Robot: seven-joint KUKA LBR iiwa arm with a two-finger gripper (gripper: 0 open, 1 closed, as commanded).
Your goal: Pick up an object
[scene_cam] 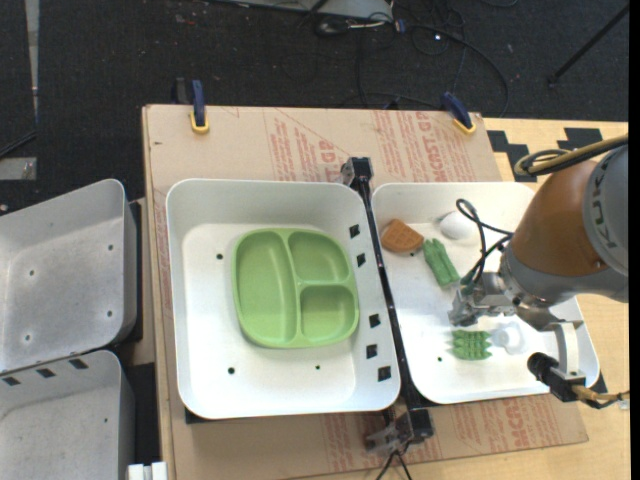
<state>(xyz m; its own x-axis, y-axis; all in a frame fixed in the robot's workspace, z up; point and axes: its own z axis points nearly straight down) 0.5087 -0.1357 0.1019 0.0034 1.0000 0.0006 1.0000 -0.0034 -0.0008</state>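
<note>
Green ridged toy (470, 345) lies in the right bin (420, 368), just below the fingers of the gripper (468, 306) and nearly touching them, long axis left-right. Whether the fingers are wide or narrow, I cannot tell. A green stick (439, 262) lies above them.

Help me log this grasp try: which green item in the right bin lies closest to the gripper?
The short ridged green piece, just below the gripper; the long green stick lies farther up.

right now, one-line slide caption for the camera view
Arm's hand low in right bin above green comb-like toy; green divided plate in left bin.
</note>
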